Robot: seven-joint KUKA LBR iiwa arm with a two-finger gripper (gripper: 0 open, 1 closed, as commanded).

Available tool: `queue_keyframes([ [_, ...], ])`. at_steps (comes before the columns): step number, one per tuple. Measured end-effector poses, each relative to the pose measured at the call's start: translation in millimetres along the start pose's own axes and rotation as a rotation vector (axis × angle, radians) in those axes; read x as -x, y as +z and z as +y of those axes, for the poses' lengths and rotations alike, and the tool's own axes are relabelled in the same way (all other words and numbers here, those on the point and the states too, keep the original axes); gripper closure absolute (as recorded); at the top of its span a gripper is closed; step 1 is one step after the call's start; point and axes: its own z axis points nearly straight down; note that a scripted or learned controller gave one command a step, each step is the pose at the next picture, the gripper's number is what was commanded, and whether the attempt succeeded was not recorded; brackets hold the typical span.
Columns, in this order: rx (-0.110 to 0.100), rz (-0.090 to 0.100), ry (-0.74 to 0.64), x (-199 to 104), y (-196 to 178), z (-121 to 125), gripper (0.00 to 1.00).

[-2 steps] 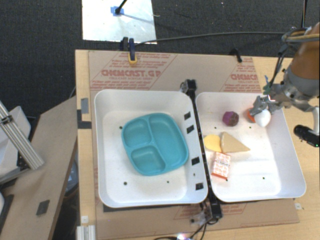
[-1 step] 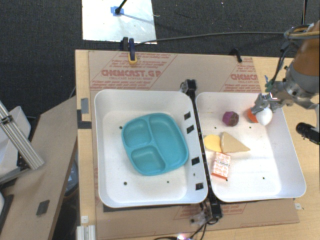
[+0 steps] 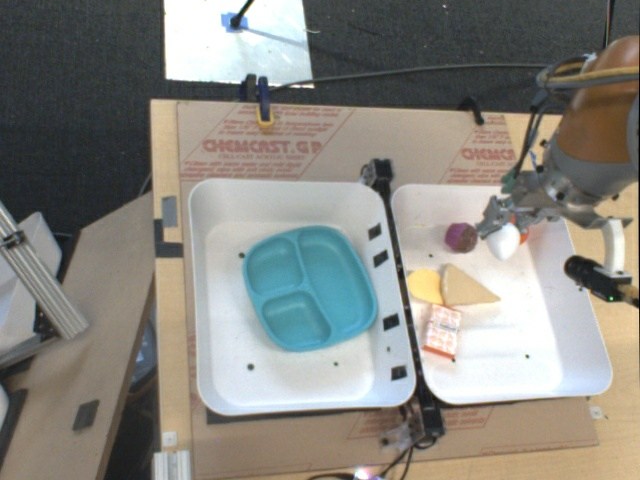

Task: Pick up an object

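Pincer [image 3: 503, 230] hovers over the right bin [image 3: 560, 368], beside a purple ball [image 3: 460, 236]; I cannot tell its state. It should centre, then descend straight.

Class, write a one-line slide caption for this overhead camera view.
Arm's pincer over the right bin near a purple ball; teal tray in the left bin.

Even, bright overhead light, soft shadows, slight glare, mildly grainy focus.
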Motion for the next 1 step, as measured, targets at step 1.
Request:
queue_keyframes([
  [1, -0.001, 0.000, 0.000, -43.5, 3.4, -4.9, 1.00],
])
